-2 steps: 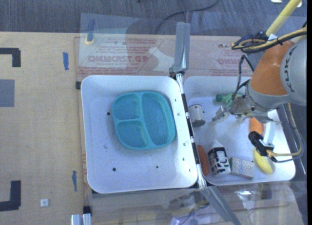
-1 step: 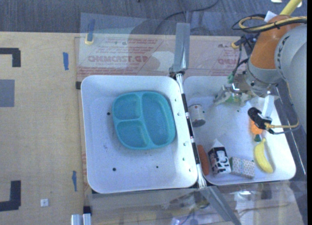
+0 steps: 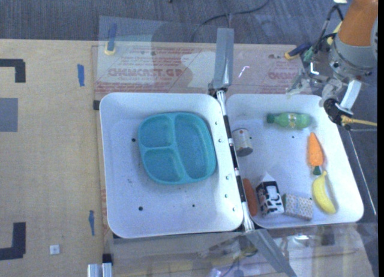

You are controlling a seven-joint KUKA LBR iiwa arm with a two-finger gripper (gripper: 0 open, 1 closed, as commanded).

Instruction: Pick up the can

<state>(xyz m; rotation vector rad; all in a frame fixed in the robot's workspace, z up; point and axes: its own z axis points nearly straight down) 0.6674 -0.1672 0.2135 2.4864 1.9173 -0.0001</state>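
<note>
1. Camera view puts the can (image 3: 242, 142) in the right bin (image 3: 282, 165), close against that bin's left wall and just beside the divider between the two bins. I cannot tell whether it stands upright or lies tipped.
2. The gripper (image 3: 308, 78) hangs over the far right corner of that bin, well apart from the can. From here I cannot tell whether it is open or closed, and I see nothing hanging from it.
3. I judge this to be the approach step: the can is untouched and the pick is not yet begun.
4. A green bottle (image 3: 290, 120) lies between the gripper and the can. The carrot (image 3: 315, 150) and banana (image 3: 324, 193) sit along the right side, off the likely path.
5. The next move, as I read it, calls for travel leftward and toward the near side, passing above the bottle, then a descent centred on the can.
6. The wall beside the can leaves little room there, so I would want the grip set along the wall, not across it
</note>
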